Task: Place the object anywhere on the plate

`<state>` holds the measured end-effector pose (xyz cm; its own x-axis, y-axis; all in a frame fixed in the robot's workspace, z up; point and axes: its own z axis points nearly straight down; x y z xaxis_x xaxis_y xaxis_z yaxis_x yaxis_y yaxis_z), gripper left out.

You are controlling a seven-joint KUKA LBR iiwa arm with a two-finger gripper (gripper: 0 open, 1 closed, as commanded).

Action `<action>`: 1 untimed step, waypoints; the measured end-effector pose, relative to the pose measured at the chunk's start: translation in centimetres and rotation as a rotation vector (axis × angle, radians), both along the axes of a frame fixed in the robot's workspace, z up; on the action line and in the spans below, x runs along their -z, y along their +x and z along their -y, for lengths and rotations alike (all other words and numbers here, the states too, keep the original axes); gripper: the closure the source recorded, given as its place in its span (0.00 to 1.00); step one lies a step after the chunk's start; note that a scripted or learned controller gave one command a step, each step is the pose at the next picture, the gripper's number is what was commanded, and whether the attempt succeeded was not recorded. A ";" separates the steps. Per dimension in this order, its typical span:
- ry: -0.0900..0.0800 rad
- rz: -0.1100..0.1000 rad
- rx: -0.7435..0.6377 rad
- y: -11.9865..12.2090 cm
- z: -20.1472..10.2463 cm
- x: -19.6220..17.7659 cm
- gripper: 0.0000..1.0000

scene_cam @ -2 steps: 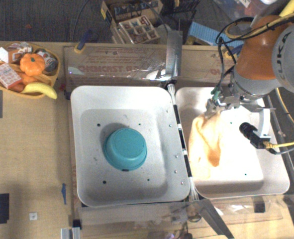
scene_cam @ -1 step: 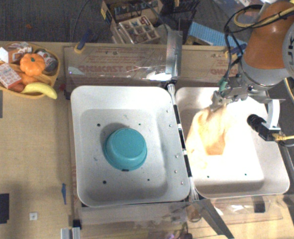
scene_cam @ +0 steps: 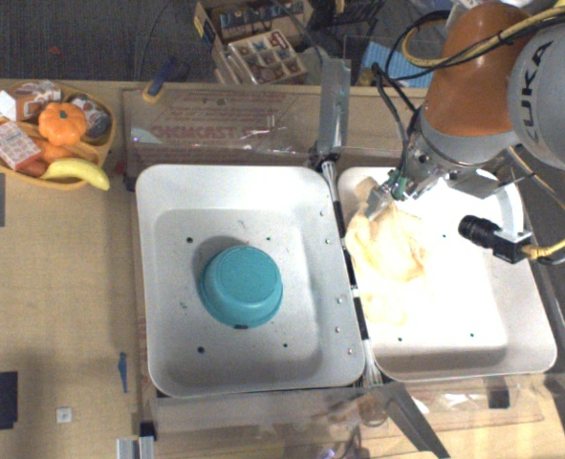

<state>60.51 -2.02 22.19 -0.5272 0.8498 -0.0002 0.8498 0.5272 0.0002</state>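
The cloth (scene_cam: pixel 389 245), pale yellow and crumpled, lay in the right bin (scene_cam: pixel 473 333), bunched toward the wall it shares with the left bin (scene_cam: pixel 167 352). Its upper corner rose in a peak to the gripper (scene_cam: pixel 394 191), which seemed pinched on that corner, so I judged a lift was under way. The plate (scene_cam: pixel 242 286), teal and round, sat left of the cloth in the middle of the left bin, with 1 wall to cross. A fruit basket (scene_cam: pixel 43 137) stood on the bench well left of the cloth.
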 end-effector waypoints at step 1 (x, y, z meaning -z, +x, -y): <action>0.000 0.002 -0.398 0.7 -5.1 0.7 1.00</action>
